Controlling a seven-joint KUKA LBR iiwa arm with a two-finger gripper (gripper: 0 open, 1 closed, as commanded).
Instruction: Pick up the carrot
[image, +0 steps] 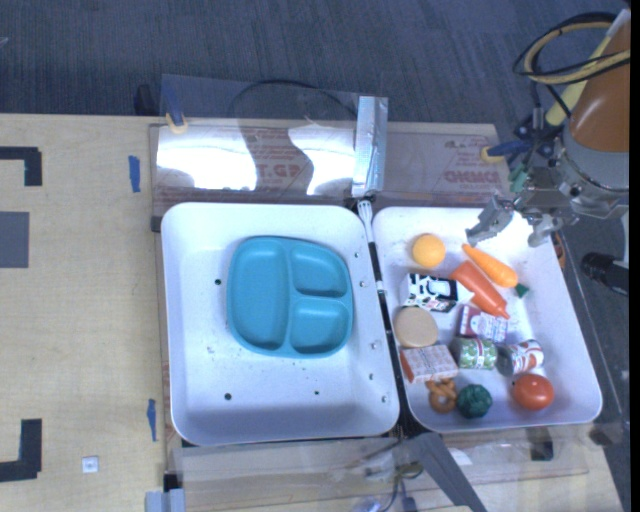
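Camera view. My gripper (515, 224) hung over the far edge of the right bin (578, 330), its two fingers (487, 222) spread apart with nothing between them. The carrot (490, 265) lay in that bin just below the gripper, toward five o'clock of it, untouched, its green stub pointing toward four o'clock. A second, redder carrot-like piece (481, 289) lay alongside it at its seven o'clock, the two touching or nearly so. A small orange ball (428, 250) rested at nine o'clock of the carrot. Farther toward six o'clock sat a black-and-white carton (431, 291), a round bread-like piece (416, 326), several small packets (479, 326) and a can (476, 353). A tomato (532, 391) lay near the bin's five o'clock corner, with a green broccoli piece (474, 401) at its nine o'clock. The left bin (190, 330) carried a blue divided plate (290, 296). Both bins stood side by side on the desk (70, 300).
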